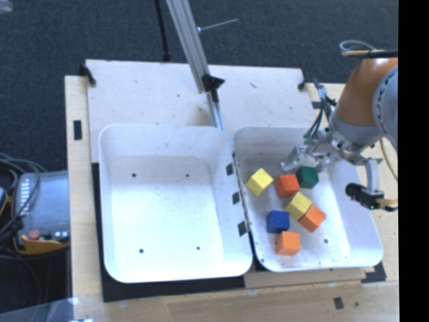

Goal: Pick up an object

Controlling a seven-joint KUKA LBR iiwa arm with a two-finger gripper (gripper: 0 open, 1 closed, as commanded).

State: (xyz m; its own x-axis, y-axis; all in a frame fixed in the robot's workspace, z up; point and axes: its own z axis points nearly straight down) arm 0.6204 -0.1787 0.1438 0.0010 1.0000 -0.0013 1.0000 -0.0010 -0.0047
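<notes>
I see the gripper (305,158) above the small green wooden cube (308,176); jaws' state unclear. Looks light, rigid; grip flat opposite faces.

Arm: grey, orange band (365,92), reaching in over the right bin (362,247).
Gripper (305,161): above the green cube (308,177).
Cubes: two yellow, three orange, one blue (277,221).
Left bin (114,180): white, shallow.

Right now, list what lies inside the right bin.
Right bin holds two yellow cubes, three orange, one blue, one green. The gripper hides the floor beneath it.
</notes>
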